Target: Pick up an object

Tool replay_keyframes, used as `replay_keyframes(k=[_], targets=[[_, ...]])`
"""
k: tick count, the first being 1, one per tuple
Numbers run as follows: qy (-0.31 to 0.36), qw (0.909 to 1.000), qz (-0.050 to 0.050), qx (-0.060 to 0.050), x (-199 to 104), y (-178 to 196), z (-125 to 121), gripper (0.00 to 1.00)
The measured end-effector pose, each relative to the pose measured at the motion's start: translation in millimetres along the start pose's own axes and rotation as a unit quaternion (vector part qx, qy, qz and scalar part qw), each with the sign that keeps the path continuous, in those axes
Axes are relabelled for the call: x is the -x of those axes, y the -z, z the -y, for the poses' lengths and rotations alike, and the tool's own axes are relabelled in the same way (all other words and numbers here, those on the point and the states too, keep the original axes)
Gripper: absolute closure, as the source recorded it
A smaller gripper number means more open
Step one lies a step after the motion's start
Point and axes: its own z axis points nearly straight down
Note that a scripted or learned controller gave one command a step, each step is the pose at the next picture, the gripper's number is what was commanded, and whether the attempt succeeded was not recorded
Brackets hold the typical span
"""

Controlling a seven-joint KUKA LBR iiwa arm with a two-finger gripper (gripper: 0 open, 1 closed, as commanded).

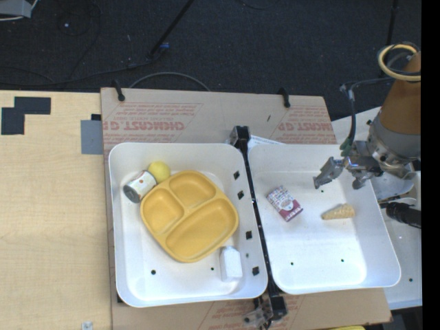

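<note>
A: Okay, quick pass, biggest first. What do I log for the bench?

B: I see two white bins side by side at lower centre: left bin (127, 253) and right bin (371, 270), both sitting on a cardboard sheet (206, 119) with red print.

A: The arm?

B: Grey arm with orange band (401, 108) at the right edge of the frame, upper right. Its gripper (342, 174) hangs over the upper right part of the right bin. I read the fingers as spread apart, nothing between them.

A: Left bin contents?

B: Yellow divided plate (189, 215) in the middle, three compartments. Just beside its upper left edge, a yellow ball (159, 171) and a small can (139, 185) lying on its side, touching or nearly touching each other. A white bottle (230, 263) lies near the plate's lower right rim.

A: Right bin?

B: Red-and-white packet (284, 203) left of centre, tilted. A tan wedge (338, 212) lies right of it, apart from the packet, below the gripper in the frame and not touching it.
</note>
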Motion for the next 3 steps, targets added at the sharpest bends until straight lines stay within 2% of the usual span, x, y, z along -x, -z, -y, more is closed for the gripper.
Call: replay_keyframes(k=[1, 2, 3], targets=[[0.001, 1.0000, 0.001, 0.007, 0, 7, -2, 0.00], [0.001, 1.0000, 0.000, 0.003, 1, -55, 4, 0.00], [0.001, 1.0000, 0.000, 0.004, 4, -116, -1, 0.00]])
